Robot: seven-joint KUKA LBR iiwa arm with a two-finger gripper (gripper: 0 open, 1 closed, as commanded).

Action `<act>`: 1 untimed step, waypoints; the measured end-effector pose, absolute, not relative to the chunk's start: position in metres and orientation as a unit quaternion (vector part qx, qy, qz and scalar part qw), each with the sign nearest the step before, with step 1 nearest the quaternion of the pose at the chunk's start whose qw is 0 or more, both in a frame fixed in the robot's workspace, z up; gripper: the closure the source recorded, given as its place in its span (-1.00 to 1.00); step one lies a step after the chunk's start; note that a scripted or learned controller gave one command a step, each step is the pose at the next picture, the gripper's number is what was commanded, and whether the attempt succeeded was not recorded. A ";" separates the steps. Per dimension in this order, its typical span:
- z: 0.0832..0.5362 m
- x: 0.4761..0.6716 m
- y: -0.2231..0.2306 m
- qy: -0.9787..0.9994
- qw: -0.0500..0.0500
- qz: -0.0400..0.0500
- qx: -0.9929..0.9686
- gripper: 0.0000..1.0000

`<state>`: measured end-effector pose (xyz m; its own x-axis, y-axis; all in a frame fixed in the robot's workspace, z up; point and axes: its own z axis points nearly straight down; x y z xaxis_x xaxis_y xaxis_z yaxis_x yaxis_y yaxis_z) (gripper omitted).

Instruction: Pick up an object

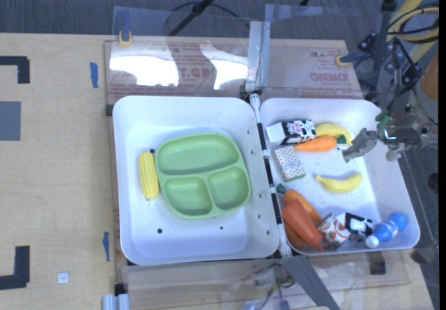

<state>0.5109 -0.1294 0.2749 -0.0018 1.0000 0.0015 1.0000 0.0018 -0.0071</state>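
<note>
Starting at the near edge of the right bin [408, 194], a crowded row is found: a blue-capped bottle [387, 228] at the right corner, a small black-and-white carton [357, 223] beside it, a red and white can [334, 230], and two orange vegetables [301, 217] lying against the divider. Farther in, a single banana [339, 182] is seen alone on the white floor, its long axis running roughly left to right. Beyond it a speckled sponge [289, 162] is set near the divider, then a carrot [317, 145], a second banana [333, 132] and a cow-patterned box [297, 128] are packed together at the far side.

The gripper [357, 145] is seen over the right part of this bin, just right of the carrot's tip and up-right of the lone banana. Nothing is shown between its fingers; whether they are spread or closed cannot be told from this angle.

No one object is fixed by the task. The lone banana is judged the easiest choice, since it is clear of its neighbours; it lies toward the camera and slightly left of the gripper, so a short move that way and a grasp across its narrow width would be called for. The carrot is nearer but touched by other items.

In the left bin [125, 183] a green divided plate [202, 175] and a corn cob [148, 173] are left well apart from the arm.
</note>
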 end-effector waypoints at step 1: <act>0.158 0.546 -0.162 -0.743 0.003 0.001 -0.669 -1.00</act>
